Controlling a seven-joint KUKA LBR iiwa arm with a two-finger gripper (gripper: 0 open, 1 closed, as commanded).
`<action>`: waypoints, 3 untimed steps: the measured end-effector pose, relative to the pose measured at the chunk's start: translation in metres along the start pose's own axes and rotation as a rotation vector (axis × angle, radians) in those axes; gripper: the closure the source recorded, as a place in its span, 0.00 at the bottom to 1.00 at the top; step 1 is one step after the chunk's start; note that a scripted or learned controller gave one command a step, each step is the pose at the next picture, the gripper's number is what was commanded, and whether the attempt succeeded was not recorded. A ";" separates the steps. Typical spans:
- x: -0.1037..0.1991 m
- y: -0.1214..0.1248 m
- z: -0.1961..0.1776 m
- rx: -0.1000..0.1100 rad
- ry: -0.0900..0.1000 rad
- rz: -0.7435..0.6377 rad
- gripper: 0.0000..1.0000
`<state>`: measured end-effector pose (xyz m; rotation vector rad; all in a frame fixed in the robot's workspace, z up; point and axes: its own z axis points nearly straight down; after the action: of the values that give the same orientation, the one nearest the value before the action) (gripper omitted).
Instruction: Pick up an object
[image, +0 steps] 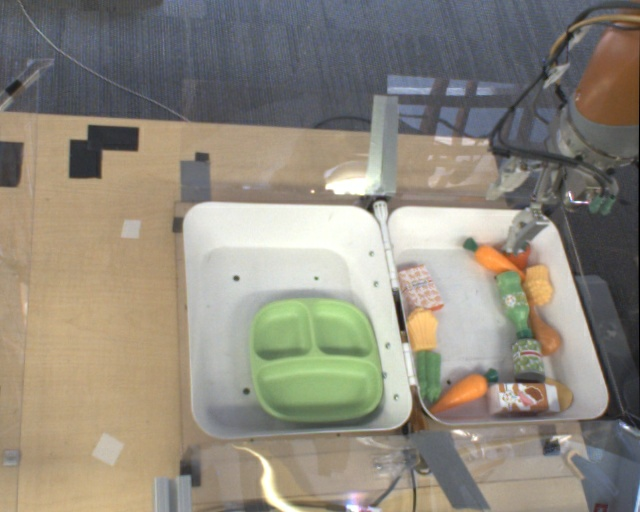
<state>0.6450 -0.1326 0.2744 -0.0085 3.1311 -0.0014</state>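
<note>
My gripper (522, 235) hangs over the far right part of the right bin (440, 232), its tip just above an orange carrot (493, 260) with a green stub. Nothing shows held in it. Close by the carrot lie a yellow corn piece (539, 285) and a green bottle (513, 300). Further toward the front are a brown drumstick (546, 335), a small jar (527, 358), a sauce bottle (525, 398) and a second carrot (462, 392). Along the bin's left side sit a pink packet (420, 288) and a yellow-and-green corn cob (425, 345).
The left bin (230, 240) holds a green divided plate (315, 358) near its front. A metal post (383, 140) rises behind the wall between the bins. Cables loop around the arm's wrist (600, 90) at the upper right.
</note>
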 end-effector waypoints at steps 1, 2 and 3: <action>-0.010 -0.024 0.170 -0.005 0.014 -0.137 0.00; 0.041 -0.038 0.185 0.001 -0.003 -0.222 0.00; 0.101 -0.037 0.183 0.003 -0.005 -0.364 0.00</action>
<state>0.5458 -0.1707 0.0903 -0.5749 3.0734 -0.0082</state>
